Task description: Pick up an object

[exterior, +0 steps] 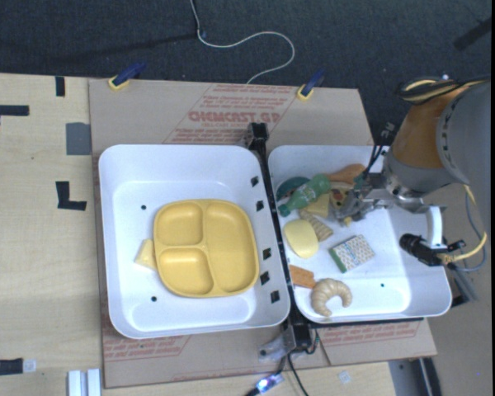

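Camera view looks down on the pale wooden worktop [33, 246], where we note a sheet of brown printed cardboard [223, 114] under two shallow white plastic bins set side by side. We find the left bin [120, 180] carrying a yellow plastic plate with three compartments [206, 247], and a pale yellow flat piece [144, 255] peeks from under the plate's left edge. We count several small things clustered in the right bin [421, 299]: a green leafy plastic toy [301, 191] near the dividing wall, an orange carrot-shaped piece [348, 173] toward the far rim, a pale yellow rounded lemon-like object [301, 239] just beside the divider, a small green-and-grey speckled block [351, 252] to its right, a tan croissant-shaped toy [330, 294] near the front rim, and a small orange-brown piece [300, 275] touching the croissant's left end. We see the grey arm with its orange band [421, 134] reaching in from the right, its end effector [351, 207] low inside the right bin, just right of the green toy and above the speckled block. We cannot tell how the end effector stands, nor whether anything sits in it. A thin white cable [247, 40] loops across the dark floor beyond the cardboard.
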